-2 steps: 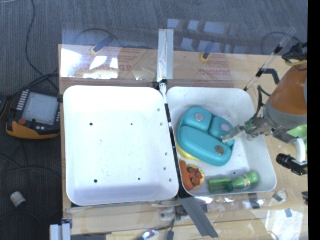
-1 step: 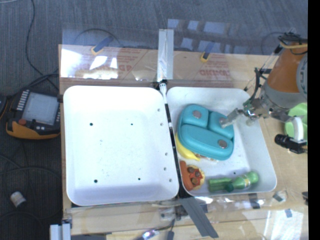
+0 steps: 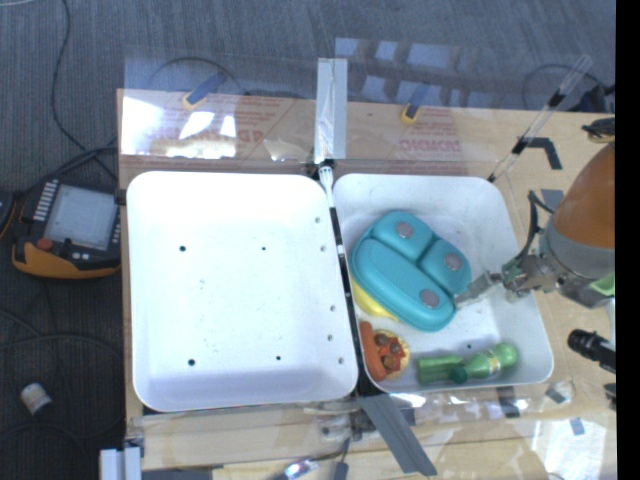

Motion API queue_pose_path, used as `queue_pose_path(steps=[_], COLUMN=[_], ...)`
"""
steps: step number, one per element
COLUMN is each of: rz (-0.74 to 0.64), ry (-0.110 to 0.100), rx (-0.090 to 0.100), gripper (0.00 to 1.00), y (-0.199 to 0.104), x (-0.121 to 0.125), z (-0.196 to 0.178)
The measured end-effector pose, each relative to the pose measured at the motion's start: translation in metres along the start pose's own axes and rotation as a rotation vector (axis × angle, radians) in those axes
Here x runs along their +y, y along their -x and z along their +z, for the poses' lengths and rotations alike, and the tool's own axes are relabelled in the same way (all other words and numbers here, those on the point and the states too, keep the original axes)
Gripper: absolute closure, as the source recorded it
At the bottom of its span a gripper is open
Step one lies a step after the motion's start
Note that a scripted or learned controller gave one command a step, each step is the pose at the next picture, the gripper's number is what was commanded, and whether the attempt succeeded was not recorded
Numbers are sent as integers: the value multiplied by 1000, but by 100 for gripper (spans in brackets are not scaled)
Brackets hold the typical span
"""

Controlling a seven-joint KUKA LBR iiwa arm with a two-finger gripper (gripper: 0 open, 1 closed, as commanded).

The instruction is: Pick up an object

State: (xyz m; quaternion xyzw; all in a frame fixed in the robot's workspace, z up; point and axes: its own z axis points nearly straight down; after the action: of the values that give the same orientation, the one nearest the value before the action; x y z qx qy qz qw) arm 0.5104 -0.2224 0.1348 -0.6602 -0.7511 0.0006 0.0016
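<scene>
End effector (image 3: 490, 282) at frame right, inside right bin (image 3: 500, 208), just beside teal object (image 3: 410, 268); grip state cannot tell. Green bottle (image 3: 468, 364) lies lower right.

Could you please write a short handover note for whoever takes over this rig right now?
Gripper: low in the right bin, at the right edge of the teal block toy; it holds nothing that I can see.
Things: teal block toy in the bin's middle, over a yellow piece; orange toy and green bottle along the near wall.
Done: no object lifted.
Left: grasp one and raise it.
</scene>
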Motion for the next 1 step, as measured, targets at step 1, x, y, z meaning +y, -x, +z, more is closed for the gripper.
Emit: queue_pose_path(steps=[1], rz=[-35], ry=[7], rx=[7], gripper=[0], y=[4], x=[34], z=[25])
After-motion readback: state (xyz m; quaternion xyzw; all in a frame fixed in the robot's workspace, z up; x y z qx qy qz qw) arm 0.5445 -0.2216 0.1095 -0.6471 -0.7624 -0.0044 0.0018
